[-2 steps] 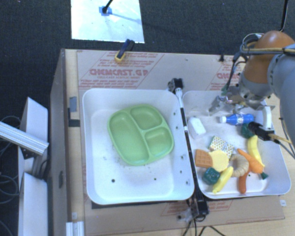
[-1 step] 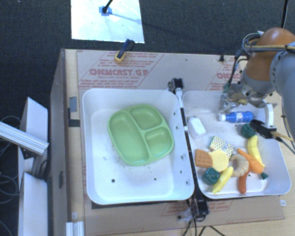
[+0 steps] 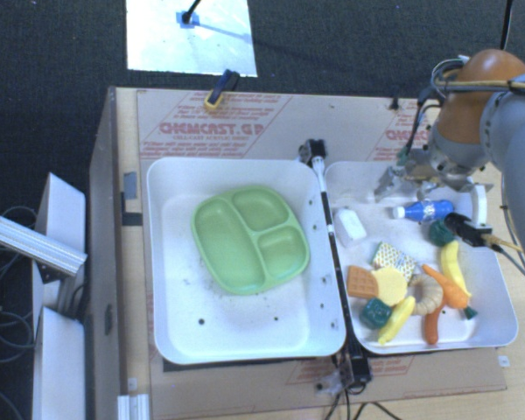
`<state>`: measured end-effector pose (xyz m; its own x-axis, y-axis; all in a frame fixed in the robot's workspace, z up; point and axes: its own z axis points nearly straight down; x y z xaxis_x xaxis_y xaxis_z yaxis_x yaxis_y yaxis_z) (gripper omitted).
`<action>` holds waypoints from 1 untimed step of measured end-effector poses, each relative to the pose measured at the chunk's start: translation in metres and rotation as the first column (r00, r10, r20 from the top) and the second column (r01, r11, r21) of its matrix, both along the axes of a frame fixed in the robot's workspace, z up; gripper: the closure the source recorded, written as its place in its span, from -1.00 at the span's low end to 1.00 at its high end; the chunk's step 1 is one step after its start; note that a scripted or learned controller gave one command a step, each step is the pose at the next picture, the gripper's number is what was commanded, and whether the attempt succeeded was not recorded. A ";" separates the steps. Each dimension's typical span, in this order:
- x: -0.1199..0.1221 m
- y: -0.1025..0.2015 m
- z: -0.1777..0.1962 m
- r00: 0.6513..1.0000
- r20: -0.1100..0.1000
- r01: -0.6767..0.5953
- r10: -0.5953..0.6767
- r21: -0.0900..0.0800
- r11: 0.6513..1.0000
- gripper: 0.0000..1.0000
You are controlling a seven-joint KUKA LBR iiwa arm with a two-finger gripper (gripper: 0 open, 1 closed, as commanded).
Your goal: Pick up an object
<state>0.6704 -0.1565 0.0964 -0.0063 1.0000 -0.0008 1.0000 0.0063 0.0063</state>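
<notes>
Toys lie heaped in the right bin (image 3: pixel 499 318), a shallow white tub of smooth plastic. Seen there: a blue bottle (image 3: pixel 424 210) on its side, a white block (image 3: pixel 350 226), a checkered wafer (image 3: pixel 392 256), an orange cracker (image 3: pixel 361 283), a yellow round slice (image 3: pixel 390 283), a teal lump (image 3: pixel 376 313), a banana (image 3: pixel 453 265), a carrot (image 3: pixel 446 289), a dark green piece (image 3: pixel 441 233). The left bin (image 3: pixel 171 322) holds a pale green tray (image 3: pixel 249 239), glossy, three-sectioned, slightly tilted. The gripper (image 3: pixel 411 178) hangs at the right bin's far edge, just above the bottle; finger spacing cannot be told, nothing is seen held.
</notes>
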 end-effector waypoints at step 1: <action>-0.001 -0.031 -0.011 1.000 -0.003 0.005 -0.005 -0.001 1.000 -1.00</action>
<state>0.6690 -0.1874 0.0849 -0.0018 1.0000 -0.0015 1.0000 0.0018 0.0030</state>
